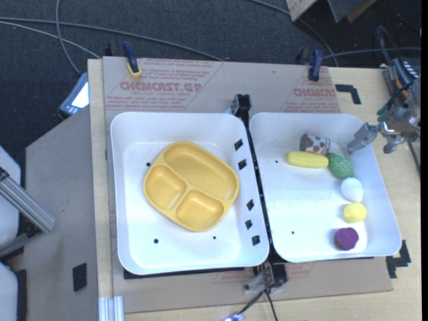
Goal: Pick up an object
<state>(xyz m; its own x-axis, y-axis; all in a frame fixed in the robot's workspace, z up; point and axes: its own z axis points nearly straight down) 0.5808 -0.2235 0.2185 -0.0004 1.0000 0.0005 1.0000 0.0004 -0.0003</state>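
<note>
Yellow plastic corn cob (307,159) lying near far edge of right white bin (294,243); claw (376,139) hanging open, gripping nothing, above bin's far right corner, probably lining up grab.

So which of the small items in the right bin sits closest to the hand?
The green item, just left of and below the hand; the white, yellow and purple pieces lie farther down.

Robot end section: grey metal gripper (376,139) with two slim grey fingers (361,139), a dark wrist housing and thin cables above it.
</note>
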